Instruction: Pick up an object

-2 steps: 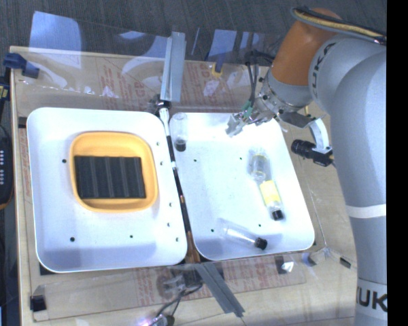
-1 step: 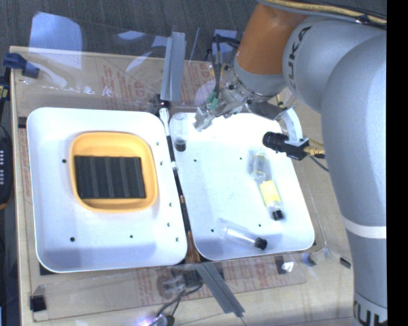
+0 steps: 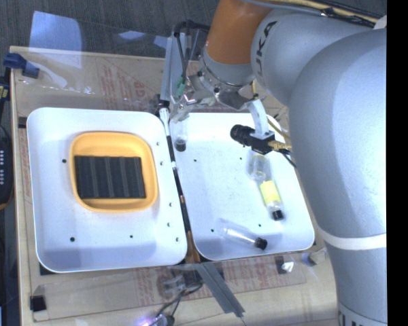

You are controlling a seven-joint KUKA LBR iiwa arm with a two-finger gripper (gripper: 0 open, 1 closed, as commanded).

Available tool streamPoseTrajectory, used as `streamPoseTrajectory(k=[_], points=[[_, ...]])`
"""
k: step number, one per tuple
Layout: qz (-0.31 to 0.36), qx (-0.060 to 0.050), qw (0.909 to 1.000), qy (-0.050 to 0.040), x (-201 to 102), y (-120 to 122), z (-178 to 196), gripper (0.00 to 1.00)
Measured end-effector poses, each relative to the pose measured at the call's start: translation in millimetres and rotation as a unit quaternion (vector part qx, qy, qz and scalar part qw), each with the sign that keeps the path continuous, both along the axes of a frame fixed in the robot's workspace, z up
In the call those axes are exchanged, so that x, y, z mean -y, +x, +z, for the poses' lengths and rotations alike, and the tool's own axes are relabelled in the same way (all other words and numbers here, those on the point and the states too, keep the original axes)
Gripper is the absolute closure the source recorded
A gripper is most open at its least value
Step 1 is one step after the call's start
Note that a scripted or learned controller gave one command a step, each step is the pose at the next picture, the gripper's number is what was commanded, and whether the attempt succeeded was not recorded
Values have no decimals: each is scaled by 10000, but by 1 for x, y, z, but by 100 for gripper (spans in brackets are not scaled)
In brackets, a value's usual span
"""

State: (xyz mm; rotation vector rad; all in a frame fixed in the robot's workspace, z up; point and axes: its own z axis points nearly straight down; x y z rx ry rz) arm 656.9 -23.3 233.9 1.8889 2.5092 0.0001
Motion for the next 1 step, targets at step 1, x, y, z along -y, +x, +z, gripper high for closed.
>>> streamPoseTrajectory(k=[1], points=[[-1420, -9, 9899, -3, 38, 0, 67, 100]])
